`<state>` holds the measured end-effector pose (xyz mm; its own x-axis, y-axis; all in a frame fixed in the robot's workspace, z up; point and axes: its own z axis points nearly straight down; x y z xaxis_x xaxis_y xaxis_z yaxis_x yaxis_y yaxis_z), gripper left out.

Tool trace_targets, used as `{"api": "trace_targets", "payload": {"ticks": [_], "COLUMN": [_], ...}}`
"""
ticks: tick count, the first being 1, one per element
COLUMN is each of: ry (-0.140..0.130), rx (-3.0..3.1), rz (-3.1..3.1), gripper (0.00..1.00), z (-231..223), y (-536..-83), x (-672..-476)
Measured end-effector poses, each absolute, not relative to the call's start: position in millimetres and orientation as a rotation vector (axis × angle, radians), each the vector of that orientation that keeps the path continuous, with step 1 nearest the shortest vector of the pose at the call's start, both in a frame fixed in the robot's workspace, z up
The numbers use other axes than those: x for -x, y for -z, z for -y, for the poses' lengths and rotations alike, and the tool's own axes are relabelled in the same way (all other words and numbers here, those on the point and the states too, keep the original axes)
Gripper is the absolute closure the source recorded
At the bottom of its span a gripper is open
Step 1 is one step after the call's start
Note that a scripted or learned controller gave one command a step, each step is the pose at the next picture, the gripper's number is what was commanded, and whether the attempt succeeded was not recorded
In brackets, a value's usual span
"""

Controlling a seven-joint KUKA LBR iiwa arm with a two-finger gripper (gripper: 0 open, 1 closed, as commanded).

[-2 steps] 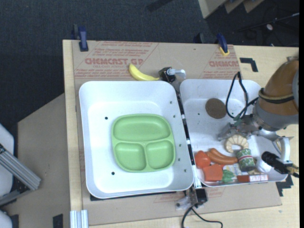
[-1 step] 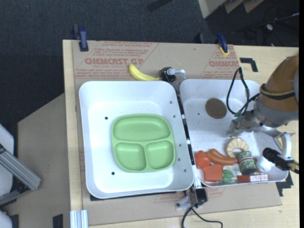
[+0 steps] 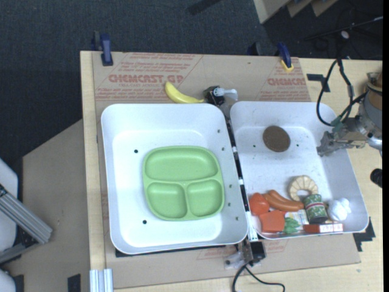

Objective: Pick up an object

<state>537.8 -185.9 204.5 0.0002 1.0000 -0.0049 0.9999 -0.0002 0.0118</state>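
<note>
Camera view looks down on two shallow white plastic bins set side by side on a cardboard-covered bench. Left bin (image 3: 115,163) holds a pale green three-compartment plastic tray (image 3: 182,182), lying flat near its middle. Right bin (image 3: 340,169) holds the pickable items: a brown round disc (image 3: 276,139) alone toward the upper middle, and a cluster crowded into the lower right corner, including an orange sausage-shaped toy (image 3: 284,201), a tan ring-shaped biscuit toy (image 3: 302,187), a small green-labelled can (image 3: 315,208) and a red block (image 3: 273,221). A yellow banana (image 3: 181,95) lies outside on the cardboard, just above the left bin's upper rim.

At the right edge of the frame the gripper (image 3: 333,141) sits over the right bin's rim, level with the disc and apart from it. How far it is open I cannot tell, and nothing is visibly in it. The lone disc looks the easier target, since the corner cluster leaves little room.
</note>
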Motion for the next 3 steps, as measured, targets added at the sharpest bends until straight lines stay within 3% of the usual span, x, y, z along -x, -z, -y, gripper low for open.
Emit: {"api": "trace_targets", "payload": {"ticks": [1,2,3], "ry": [-0.001,0.006,-0.005], "rx": [-2.221,-2.232,-2.227], "rz": [-2.22,-2.225,-2.225], "gripper": [0.0,0.0,0.0], "z": [184.2,196.6,191.8], "y": [-197.2,-147.7,-83.6], "x": [-536.1,-490.4,-479.5]}}
